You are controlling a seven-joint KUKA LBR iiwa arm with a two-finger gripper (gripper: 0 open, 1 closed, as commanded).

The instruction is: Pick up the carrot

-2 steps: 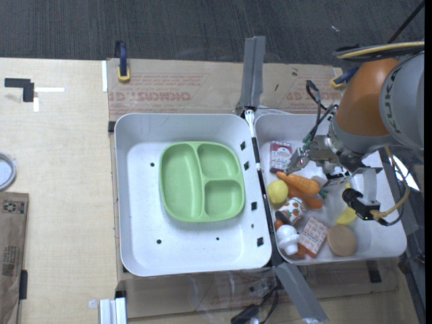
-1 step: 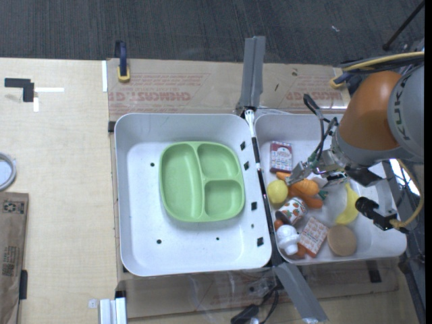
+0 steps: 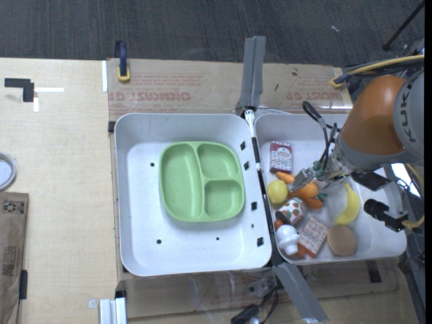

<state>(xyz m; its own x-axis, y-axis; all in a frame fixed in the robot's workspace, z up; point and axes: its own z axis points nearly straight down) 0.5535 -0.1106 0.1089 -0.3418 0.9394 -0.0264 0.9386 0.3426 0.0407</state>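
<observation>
Nearest you, along the near edge of the right-hand white bin [image 3: 398, 248], you have a row of small things: a white rounded toy [image 3: 286, 235] at the near-left corner, a red-and-white snack packet [image 3: 312, 236] just beside it, and a tan round piece like a bread roll [image 3: 342, 240] to its right. Behind those lies a small jar with a red label [image 3: 292, 210], tilted, and a yellow lemon [image 3: 277, 191] close against the bin's left wall. A banana [image 3: 349, 206] curves along the right part of the bin.

Your carrot [image 3: 285, 177] lies in the middle of this right bin, a slim orange shape pointing toward the left wall, just behind the lemon. Touching it on the right is a rounder orange fruit [image 3: 308, 190]. Farther back, a red packet [image 3: 281, 157] lies flat near the bin's far-left corner.

Your arm [image 3: 374, 123] reaches in from the right, its orange band over the bin's far-right part. The pincer [image 3: 312, 176] hangs over the orange fruit, just beside the carrot's thick end; you cannot tell whether it is apart or together, or whether anything is gripped.

In the left white bin [image 3: 128, 201], a green divided plate [image 3: 202, 181] sits near the middle. Both bins rest on the pale wooden table [image 3: 54, 181].
</observation>
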